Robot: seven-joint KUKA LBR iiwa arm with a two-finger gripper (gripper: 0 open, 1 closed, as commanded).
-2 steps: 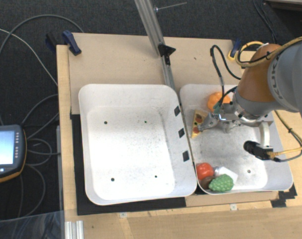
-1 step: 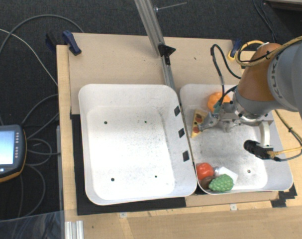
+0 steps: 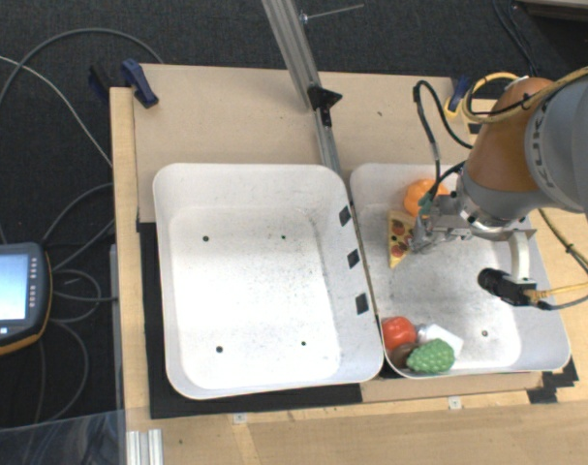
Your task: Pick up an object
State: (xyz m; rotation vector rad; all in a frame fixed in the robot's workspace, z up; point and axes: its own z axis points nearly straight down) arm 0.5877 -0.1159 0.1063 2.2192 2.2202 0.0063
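The gripper sits low in the right bin, beside a pizza slice toy (its grip state cannot be told); no writing is readable.

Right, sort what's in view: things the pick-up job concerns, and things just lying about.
Job:
- pincer
- orange object
- pizza-slice toy
- red object
- green object
- right bin

Lying about:
- left bin
- handheld screen
- blue clamp
- cables

Lab: bench, cables, pendant.
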